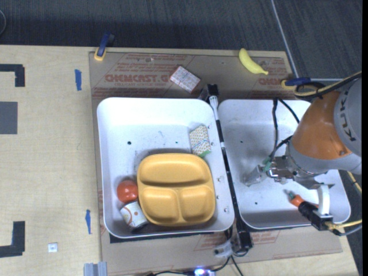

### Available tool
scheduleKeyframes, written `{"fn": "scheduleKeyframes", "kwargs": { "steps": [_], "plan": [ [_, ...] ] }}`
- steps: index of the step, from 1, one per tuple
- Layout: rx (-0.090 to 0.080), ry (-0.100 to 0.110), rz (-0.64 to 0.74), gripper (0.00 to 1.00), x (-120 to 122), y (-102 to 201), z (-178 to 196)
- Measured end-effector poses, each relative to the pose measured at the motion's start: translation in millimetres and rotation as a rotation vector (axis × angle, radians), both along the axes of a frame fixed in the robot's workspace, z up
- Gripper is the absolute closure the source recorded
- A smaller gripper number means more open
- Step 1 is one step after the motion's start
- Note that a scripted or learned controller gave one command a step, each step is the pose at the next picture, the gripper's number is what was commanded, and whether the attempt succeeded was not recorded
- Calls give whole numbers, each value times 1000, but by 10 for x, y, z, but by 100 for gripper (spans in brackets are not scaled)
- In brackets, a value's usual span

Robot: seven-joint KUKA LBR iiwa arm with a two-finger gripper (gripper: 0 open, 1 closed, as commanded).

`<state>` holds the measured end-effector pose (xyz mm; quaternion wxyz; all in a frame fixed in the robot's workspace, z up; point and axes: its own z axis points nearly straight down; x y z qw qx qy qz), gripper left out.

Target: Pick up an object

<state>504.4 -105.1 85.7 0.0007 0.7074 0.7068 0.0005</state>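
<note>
The claw (pixel 257 175) hangs low in the right bin (pixel 253 211); I cannot tell its state. The nearest pickable thing, a small orange-tipped object (pixel 295 199), lies just right of it.

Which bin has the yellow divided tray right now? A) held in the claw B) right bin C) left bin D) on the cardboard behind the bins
C: the yellow divided tray lies in the left bin, beside a red ball, while the claw is over the right bin.

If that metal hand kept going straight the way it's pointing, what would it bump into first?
The hand points left, low over the right white bin. Most likely it would meet that bin's bare floor or its left wall; depth is hard to judge from above.
</note>
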Motion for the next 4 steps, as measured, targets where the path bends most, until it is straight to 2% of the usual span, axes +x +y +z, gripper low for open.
{"fn": "scheduleKeyframes", "kwargs": {
  "steps": [1, 2, 3, 4],
  "plan": [
    [-1, -3, 0, 0, 42, 119, -1],
    [0, 0, 0, 0, 226, 87, -1],
    [0, -1, 2, 0, 563, 116, -1],
    [1, 0, 0, 0, -6, 130, 0]
  ]
}}
